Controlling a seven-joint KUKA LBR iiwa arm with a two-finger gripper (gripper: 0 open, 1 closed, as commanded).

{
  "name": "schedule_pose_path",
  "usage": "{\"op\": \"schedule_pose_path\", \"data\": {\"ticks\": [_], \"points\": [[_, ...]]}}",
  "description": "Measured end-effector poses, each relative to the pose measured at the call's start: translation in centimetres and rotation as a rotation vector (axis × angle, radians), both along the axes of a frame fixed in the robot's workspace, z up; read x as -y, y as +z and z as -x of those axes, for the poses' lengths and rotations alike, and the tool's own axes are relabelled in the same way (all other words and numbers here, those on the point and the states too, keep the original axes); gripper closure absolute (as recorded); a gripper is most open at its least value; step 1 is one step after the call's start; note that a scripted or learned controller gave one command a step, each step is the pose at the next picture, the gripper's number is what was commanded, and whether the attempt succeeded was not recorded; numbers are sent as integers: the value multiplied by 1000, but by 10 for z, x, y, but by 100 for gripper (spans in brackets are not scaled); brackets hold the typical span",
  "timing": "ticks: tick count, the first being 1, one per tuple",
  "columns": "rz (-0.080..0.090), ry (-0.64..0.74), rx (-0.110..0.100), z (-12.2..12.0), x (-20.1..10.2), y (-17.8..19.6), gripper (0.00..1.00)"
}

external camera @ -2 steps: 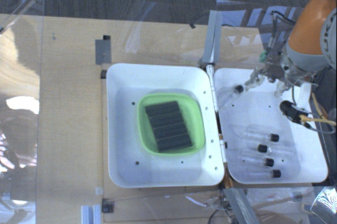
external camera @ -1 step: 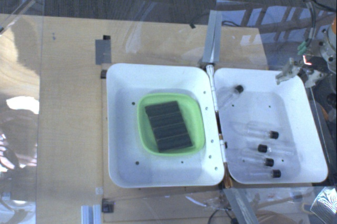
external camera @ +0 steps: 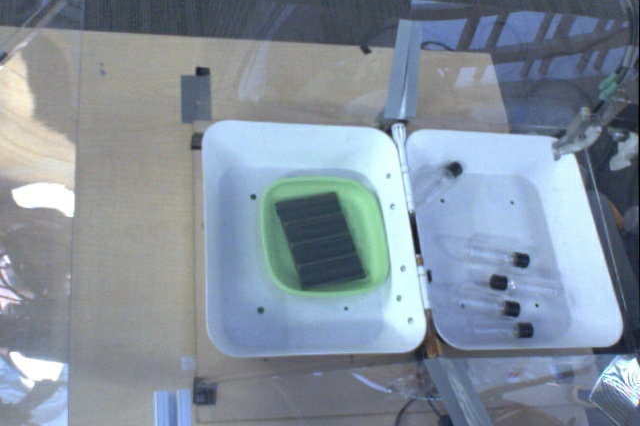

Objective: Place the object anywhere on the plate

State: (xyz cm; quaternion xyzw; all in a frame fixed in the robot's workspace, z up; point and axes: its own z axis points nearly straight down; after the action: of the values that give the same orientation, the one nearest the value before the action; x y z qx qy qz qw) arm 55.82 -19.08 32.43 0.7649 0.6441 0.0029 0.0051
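Green plate [external camera: 272, 224] inside the left white bin [external camera: 228, 174], with the dark ribbed slab [external camera: 319, 241] lying flat across its middle. Further right, clear black-capped vials [external camera: 498, 283] scattered loose in the right bin [external camera: 560, 204]. Claw's state: impossible to tell.

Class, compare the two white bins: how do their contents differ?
The left bin holds one green plate bearing a dark ridged block; the right bin holds several clear black-capped vials, loosely scattered. The plate sits centred; the vials cluster toward the near side. Both bins are shallow and white.
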Motion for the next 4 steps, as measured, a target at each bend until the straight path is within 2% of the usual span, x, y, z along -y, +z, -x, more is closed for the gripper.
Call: {"op": "schedule_pose_path", "data": {"ticks": [1,2,3,4], "points": [[1,46,1,23,7,76,0],[1,10,2,70,7,113,0],[0,-53,1,70,9,113,0],[3,237,-1,69,5,113,0]]}}
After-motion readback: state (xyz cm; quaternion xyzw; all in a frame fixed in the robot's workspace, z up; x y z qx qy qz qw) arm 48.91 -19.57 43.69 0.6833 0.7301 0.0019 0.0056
